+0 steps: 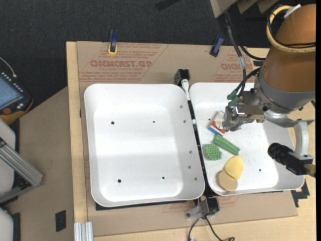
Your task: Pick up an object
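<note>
End effector: low over the red-white-blue packet; grip state — cannot tell.
Risk: a glancing close pushes the packet toward the green pieces.

the left bin lies open, while the right bin is crowded by green pieces and a yellow lump.

The pincer sits inside the right bin, which lies beside the left bin on the surface. A small packet lies just left of the pincer, touching or nearly so. In front of it lie a ridged stick, a round mesh piece and, farther forward, a potato-shaped lump.
</note>
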